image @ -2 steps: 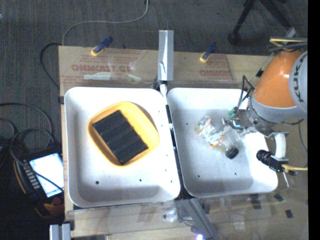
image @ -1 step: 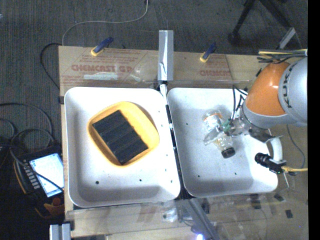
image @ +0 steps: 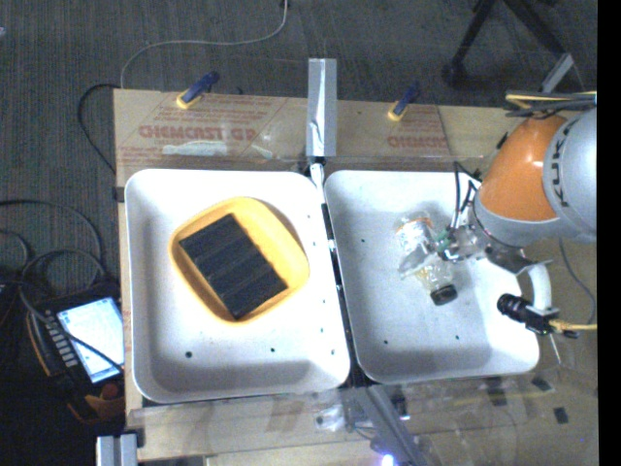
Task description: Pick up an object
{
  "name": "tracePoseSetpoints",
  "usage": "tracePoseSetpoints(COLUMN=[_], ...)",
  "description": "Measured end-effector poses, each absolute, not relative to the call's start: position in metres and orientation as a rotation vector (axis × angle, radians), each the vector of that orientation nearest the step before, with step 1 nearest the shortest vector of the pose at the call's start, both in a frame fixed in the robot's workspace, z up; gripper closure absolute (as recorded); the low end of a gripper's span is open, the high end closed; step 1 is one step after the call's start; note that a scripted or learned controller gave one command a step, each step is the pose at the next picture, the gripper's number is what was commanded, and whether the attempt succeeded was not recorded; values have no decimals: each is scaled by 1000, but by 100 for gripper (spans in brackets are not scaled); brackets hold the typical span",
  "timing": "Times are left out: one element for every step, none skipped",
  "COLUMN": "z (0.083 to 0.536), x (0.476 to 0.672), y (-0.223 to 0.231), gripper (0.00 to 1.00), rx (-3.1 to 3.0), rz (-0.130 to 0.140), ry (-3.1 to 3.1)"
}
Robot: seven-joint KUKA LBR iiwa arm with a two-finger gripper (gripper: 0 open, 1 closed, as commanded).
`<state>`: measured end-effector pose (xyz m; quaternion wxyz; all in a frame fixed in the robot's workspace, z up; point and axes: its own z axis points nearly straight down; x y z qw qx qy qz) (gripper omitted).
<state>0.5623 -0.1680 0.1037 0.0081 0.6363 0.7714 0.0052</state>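
Orange-banded arm (image: 543,187) overhangs the right bin (image: 388,348) — its pincer (image: 448,250) pose unclear — beside a clear crumpled object (image: 419,246).

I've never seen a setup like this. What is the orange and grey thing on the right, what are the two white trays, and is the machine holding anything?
You are looking down at a slant from one fixed camera above a bench. The orange and grey shape is a robot arm reaching in from the right. Its tool hangs low over the right bin, beside a crumpled clear wrapper and a small dark item. I cannot tell whether it grips anything; that area is too cluttered. The left bin holds a yellow dish with a dark ribbed block inside. The bins sit on a bench, with blue clamps behind.
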Motion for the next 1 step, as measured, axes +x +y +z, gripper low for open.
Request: tracePoseSetpoints(z=[175], x=[606], y=[-108], gripper=[100], rx=[1946], rz=[-1], ry=[2467])
